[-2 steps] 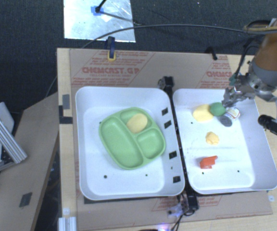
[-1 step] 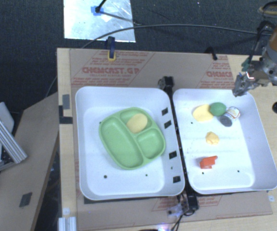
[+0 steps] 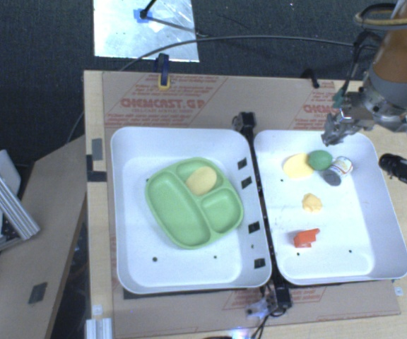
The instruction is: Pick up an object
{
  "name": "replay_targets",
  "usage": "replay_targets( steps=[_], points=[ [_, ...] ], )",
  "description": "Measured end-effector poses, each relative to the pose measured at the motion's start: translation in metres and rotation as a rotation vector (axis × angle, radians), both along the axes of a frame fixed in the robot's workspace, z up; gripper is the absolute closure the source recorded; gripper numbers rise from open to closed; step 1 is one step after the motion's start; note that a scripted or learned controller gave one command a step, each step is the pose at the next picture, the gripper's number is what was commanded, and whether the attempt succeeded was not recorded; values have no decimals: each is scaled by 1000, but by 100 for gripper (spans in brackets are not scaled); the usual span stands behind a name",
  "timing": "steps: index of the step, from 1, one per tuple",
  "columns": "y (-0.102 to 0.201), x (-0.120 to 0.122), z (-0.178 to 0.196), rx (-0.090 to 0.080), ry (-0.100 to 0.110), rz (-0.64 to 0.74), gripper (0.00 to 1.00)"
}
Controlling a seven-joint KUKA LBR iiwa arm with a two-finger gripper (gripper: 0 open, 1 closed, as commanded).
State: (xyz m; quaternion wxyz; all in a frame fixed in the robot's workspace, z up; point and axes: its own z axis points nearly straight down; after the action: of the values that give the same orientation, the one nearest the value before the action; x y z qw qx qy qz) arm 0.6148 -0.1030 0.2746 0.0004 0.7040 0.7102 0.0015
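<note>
Hovering at the right bin's far edge, the gripper (image 3: 335, 134) hangs just above-right of the round green object (image 3: 320, 159); whether it is clenched I cannot tell.

Dark carpeted floor (image 3: 34, 41) surrounds a wooden bench (image 3: 62, 210), with a shiny foil sheet (image 3: 145, 20) lying behind it.

The arm (image 3: 401, 55) has an orange band above a grey wrist. Black cables loop beside it at nine o'clock. The small gripper (image 3: 334, 134) is grey metal.
</note>
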Motion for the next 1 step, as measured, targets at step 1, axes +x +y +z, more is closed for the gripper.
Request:
replay_targets(
  steps=[1],
  points=[
    [47,-18,-1,0,1,0,100]
  ],
)
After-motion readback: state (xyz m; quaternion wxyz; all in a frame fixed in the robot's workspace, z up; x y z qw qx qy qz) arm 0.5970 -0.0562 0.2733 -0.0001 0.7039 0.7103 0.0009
